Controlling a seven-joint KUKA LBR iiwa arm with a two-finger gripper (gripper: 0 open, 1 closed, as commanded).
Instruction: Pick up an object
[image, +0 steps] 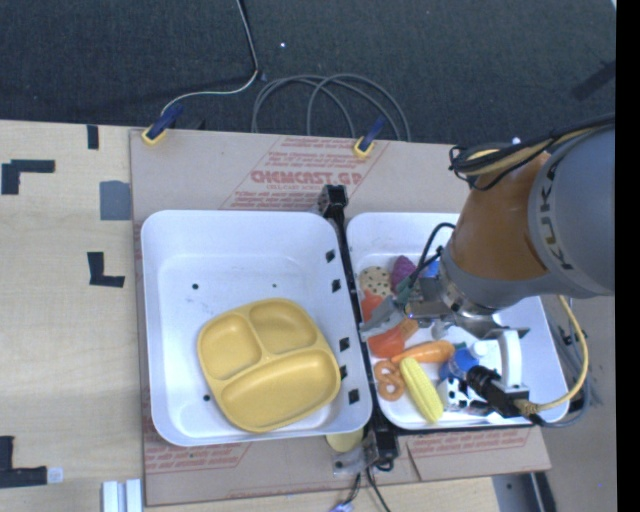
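The right bin (380, 232) holds a heap of small toys. Among them are a tan dotted cookie (374, 279), a purple piece (402, 268), a red-orange piece (390, 339), an orange carrot (431, 351), a yellow corn cob (421, 389), an orange ring (387, 380), a blue piece (467, 358) and a black-and-white die (457, 392). My gripper (402, 308) is low over the left-middle of this heap, just above the red-orange piece and beside the cookie. The wrist and arm hide the toys under them.
A yellow divided plate (268, 362) lies in the left bin (170, 250), toward its front. A black divider (345, 290) runs between the two bins. The arm's orange band (495, 225) covers the right bin's back right part. Cables lie beyond the bench (320, 95).
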